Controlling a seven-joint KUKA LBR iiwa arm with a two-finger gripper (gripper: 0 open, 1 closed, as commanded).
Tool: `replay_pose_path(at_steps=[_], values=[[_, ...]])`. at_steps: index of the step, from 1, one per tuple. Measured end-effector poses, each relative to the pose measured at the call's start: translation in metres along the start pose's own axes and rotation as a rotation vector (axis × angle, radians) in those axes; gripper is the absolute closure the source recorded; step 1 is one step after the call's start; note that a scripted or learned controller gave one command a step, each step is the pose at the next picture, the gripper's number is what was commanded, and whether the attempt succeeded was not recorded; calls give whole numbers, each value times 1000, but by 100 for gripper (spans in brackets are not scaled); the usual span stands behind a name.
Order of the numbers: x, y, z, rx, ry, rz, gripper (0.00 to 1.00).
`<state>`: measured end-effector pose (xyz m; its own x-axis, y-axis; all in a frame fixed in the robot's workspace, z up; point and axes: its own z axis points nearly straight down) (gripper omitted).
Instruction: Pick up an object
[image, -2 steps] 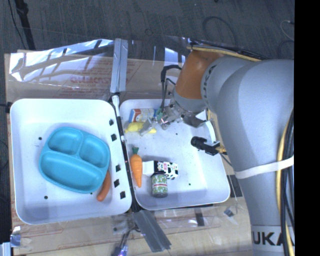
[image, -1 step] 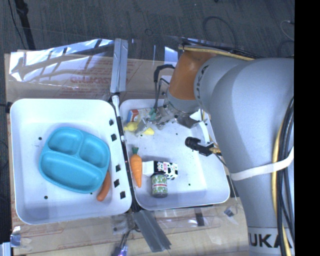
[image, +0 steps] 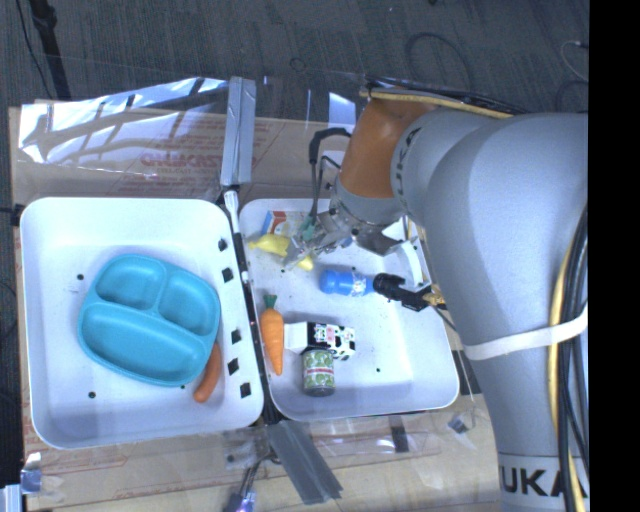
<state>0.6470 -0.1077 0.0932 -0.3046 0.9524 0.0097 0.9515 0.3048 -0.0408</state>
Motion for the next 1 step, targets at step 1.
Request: replay_pose_path(at_steps=[1], values=[[62, 26, -100, -39, -10, -35, 100]])
